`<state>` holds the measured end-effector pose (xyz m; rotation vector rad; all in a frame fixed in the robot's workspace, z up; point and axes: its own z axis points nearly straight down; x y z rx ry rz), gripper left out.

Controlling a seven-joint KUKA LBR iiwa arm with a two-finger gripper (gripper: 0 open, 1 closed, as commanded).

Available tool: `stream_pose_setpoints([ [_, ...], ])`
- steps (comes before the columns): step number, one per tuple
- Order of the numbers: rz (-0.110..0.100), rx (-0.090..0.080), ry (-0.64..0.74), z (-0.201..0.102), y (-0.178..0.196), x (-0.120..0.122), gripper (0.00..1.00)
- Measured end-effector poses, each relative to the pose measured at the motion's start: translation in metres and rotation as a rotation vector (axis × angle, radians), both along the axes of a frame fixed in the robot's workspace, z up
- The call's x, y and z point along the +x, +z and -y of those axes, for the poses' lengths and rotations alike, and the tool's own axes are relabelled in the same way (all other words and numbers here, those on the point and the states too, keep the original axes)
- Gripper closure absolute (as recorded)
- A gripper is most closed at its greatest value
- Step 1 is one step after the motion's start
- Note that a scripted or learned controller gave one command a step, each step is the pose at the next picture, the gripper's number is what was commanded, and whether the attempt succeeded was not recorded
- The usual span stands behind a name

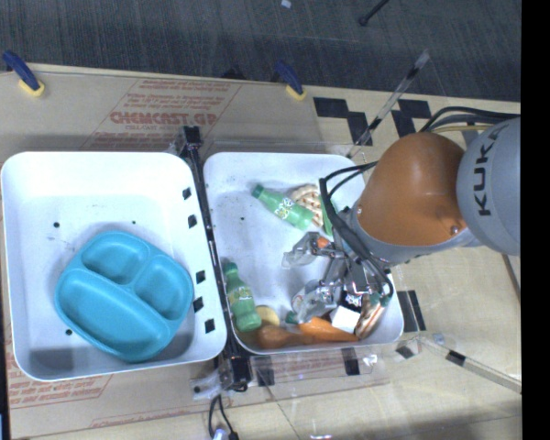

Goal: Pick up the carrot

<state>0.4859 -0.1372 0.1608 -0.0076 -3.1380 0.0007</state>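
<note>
The orange carrot (pixel 323 331) lies along the near wall of the right bin (pixel 229 181), pointing left to right. My gripper (pixel 306 274) hangs over the right bin's near-right part, just above and behind the carrot. Its two metal fingers (pixel 302 248) are spread apart and open, with bare bin floor between them. The lower finger ends close to the carrot's top edge. The orange wrist band (pixel 412 191) and cables cover the bin's right side.
A green bottle (pixel 280 204) and a beige woven item (pixel 305 198) lie at the right bin's back. Another green bottle (pixel 239 302), a yellow piece (pixel 269 316) and a white block (pixel 346 320) crowd the carrot. A blue divided tray (pixel 121 291) sits in the left bin (pixel 37 181).
</note>
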Motion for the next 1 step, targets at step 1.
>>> stream_pose_setpoints([
  [1, 0.002, -0.003, -0.058, 0.0690, -0.0260, 0.0533, 0.00],
])
